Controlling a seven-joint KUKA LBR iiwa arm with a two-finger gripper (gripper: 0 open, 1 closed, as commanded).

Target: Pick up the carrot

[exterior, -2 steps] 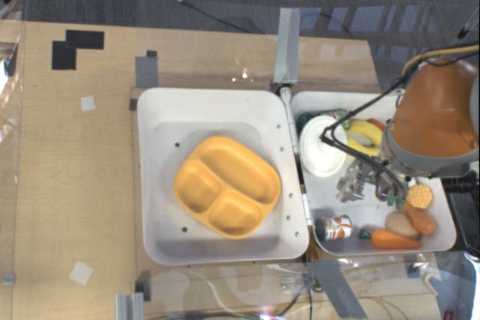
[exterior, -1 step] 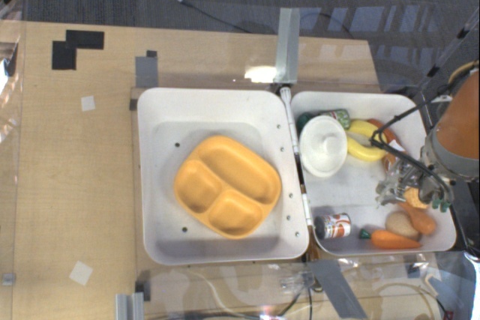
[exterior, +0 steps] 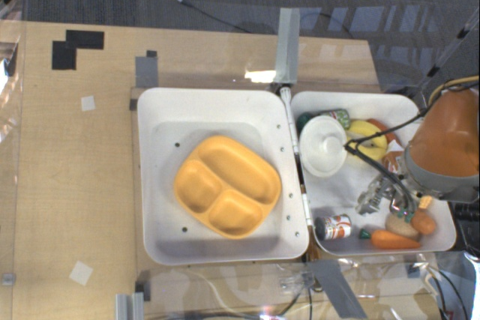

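Gripper (exterior: 379, 196) low in right bin (exterior: 341, 245) — grip state unclear, carrot (exterior: 394, 240) just beside, near front wall

Arm (exterior: 450, 146) cut off by right edge; orange band covers part of right bin (exterior: 330, 210). Jaws (exterior: 377, 197) small and blurred, spread not readable. Red object (exterior: 392, 160) beside wrist mostly hidden under arm, kind unclear. Green-labelled item (exterior: 339, 116) half hidden behind white bowl (exterior: 323, 144). Small can (exterior: 334, 227) label too small to read. Bench (exterior: 67, 191) cut by left edge.
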